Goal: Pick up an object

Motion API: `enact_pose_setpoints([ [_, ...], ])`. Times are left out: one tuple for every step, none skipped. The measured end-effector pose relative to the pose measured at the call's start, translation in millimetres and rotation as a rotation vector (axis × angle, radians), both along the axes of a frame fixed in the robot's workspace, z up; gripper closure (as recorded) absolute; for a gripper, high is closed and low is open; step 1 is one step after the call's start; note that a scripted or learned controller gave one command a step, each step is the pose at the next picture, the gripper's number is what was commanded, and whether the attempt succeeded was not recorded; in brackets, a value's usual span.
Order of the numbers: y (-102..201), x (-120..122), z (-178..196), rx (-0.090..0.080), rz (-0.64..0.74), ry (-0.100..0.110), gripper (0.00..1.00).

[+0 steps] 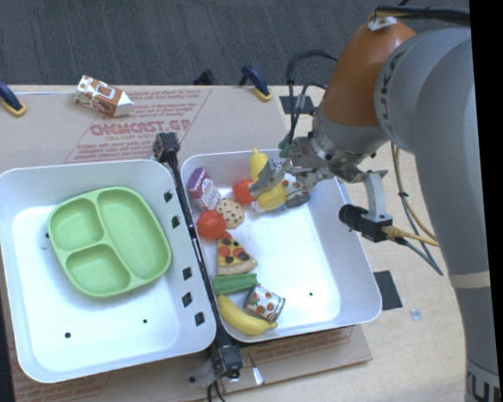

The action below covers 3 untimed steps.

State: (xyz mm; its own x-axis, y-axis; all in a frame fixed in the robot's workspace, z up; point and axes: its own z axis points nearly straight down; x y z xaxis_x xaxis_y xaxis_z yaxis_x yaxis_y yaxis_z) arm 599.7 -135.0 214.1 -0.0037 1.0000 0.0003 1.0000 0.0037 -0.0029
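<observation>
The grey arm (417, 96) with its orange band enters from the right of the frame and bends down over the upper part of the right bin (343, 267). The gripper (287, 184) sits low in that bin's upper middle, directly against a cluster of toy food. Whether its jaws are released or clenched cannot be determined from this view, as the tip is tangled visually with the items around it.

Contents of the right bin, upper area: a yellow item (271, 198) lies touching the gripper tip, a second yellow piece (258, 162) stands just above it near the back wall, and a small red item (243, 190) lies just to the left. Further left, a purple-and-white packet (204, 189) leans by the dividing wall, with a speckled cookie (229, 211) and a red tomato (210, 224) beside it.

Contents of the right bin, lower left area: a pizza slice (235, 253), a green strip (235, 283), a banana (242, 318) and a small printed can (265, 305) lie close together; the can rests against the banana.

The left bin (37, 343) holds a green divided plate (109, 242), which lies flat in the upper middle.

On the cardboard sheet (142, 126) behind the bins, at the upper left of the frame, a small carton (102, 96) lies on its side. Blue clamps (6, 95) grip the board edge
</observation>
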Motion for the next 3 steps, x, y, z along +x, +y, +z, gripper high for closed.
enact_pose_setpoints([
  [-4, -124, 17, 0.000, 0.001, 0.001, 1.00],
  [-3, -124, 17, 0.000, 0.001, 0.000, 0.00],
  [-29, -122, -121, -0.002, 0.002, -0.005, 0.00],
])
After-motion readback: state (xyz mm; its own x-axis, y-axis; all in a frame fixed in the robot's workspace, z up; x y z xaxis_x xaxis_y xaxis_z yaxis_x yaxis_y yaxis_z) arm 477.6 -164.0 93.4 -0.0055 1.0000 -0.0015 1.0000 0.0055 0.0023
